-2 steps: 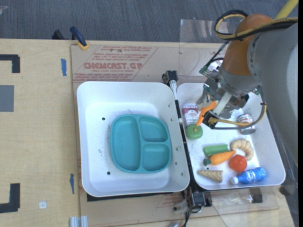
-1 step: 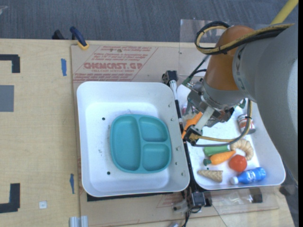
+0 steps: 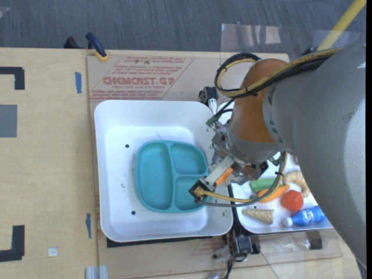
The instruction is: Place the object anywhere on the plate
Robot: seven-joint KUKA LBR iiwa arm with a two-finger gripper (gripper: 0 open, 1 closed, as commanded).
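1. Claw point(image 3: 232, 168) sits low under the grey arm with orange band point(image 3: 256, 106), over the seam between the two bins, just beside the plate's right edge; cannot tell if wide, narrow or holding anything
2. Teal plastic divided plate point(image 3: 163, 173) lies flat in the shallow white left bin point(image 3: 113, 156)
3. Shallow white right bin point(image 3: 290, 229) holds the loose items: red round ball point(image 3: 292, 200), blue plastic bottle point(image 3: 305, 217) lying down, beige wedge-shaped piece point(image 3: 260, 215), green stick-shaped piece point(image 3: 264, 185), orange carrot-like strip point(image 3: 274, 194), pale knobbly piece point(image 3: 294, 180)
4. Cannot tell which item is the task's object; all lie in the right bin, apart from the plate
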